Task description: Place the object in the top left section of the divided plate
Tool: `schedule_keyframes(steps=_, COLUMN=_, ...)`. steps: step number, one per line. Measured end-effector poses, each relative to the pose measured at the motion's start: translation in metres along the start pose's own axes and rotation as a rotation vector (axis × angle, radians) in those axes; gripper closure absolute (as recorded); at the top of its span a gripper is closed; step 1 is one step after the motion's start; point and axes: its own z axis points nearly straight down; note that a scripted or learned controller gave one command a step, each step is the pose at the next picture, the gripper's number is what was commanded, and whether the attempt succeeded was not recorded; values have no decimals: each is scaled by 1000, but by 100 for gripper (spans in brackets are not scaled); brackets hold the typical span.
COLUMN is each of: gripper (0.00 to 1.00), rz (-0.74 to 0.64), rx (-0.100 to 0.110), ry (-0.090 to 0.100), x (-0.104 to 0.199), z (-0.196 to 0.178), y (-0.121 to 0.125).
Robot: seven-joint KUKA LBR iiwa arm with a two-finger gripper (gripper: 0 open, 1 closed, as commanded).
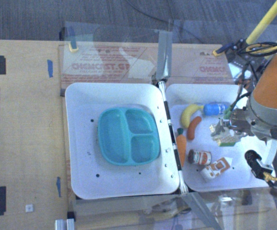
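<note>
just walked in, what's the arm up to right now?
The arm's end effector is over the right bin, among loose items: a banana, a sausage, a carrot, a blue bottle, a small can and a white carton. Whether it holds anything is unclear. The teal divided plate sits in the left bin with nothing in its sections, so the placement is not yet done.

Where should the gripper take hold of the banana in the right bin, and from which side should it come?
Probably across the middle of the banana, coming straight down from above. It lies flat and curved on the right bin floor, and its upper end is free, while the sausage sits close by its lower end. The gripper is to its right.
</note>
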Motion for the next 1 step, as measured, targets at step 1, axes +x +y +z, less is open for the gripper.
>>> schedule_keyframes(steps=1, gripper=100, rz=-105, rx=0, ry=-1, x=70, z=-11, y=63)
